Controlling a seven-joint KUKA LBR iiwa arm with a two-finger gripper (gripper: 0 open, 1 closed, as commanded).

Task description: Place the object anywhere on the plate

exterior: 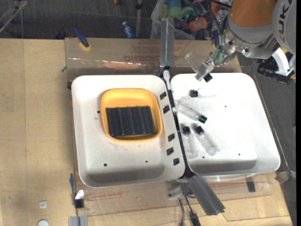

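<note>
Where visible above the right bin's far edge: end effector raised, fingers closed on a clear vial with a black cap, vial tilted and clear of the bin floor. Several more clear vials lying scattered in the right bin. Orange plate seated in the left bin, dark ribbed insert on it.

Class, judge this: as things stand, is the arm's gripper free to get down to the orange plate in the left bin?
Probably yes. The orange plate lies open from above, bearing just a dark ribbed insert; the gripper hangs high above the right bin.
</note>
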